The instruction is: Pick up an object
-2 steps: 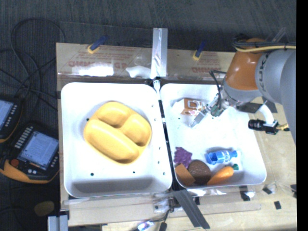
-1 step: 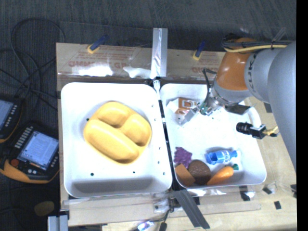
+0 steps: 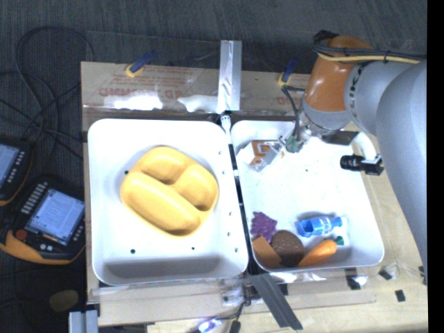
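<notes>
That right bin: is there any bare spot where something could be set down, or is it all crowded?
Bare floor runs across the middle of the right bin, between the small packet near the gripper at the back and the front cluster. The front is crowded: purple piece, brown ball, blue bottle, carrot. The yellow bananas leave the left bin only margins.

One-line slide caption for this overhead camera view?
KUKA arm reaches into the right bin near a small orange packet; a large yellow object sits in the left bin.
</notes>
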{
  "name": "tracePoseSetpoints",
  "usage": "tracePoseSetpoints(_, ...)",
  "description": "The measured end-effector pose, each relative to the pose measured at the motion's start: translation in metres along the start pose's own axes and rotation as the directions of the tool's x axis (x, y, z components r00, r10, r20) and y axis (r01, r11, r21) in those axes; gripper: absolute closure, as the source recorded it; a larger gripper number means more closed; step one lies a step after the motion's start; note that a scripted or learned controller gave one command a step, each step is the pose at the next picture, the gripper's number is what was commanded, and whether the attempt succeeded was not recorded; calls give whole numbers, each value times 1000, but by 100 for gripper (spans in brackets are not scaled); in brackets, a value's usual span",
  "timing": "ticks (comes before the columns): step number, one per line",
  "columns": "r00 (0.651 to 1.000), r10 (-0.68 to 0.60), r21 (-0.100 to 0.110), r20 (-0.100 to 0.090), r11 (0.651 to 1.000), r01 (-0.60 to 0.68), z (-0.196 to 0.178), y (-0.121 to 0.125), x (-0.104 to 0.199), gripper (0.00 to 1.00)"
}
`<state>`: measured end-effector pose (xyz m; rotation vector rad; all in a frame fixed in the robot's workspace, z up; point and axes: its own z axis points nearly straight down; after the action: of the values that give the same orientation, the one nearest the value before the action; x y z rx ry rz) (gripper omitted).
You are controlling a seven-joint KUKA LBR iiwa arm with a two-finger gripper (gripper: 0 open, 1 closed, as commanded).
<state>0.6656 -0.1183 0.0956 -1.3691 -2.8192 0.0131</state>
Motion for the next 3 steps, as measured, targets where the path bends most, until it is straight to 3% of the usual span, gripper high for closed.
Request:
tracePoseSetpoints(1, 1000, 0, -3, 12, 1000, 0, -13, -1, -4, 100)
tracePoseSetpoints(2, 977, 213, -9, 2, 977, -213, -102, -9, 49, 100)
tracePoseSetpoints(3, 820, 572, -7, 1, 820, -572, -103, 14, 55, 100)
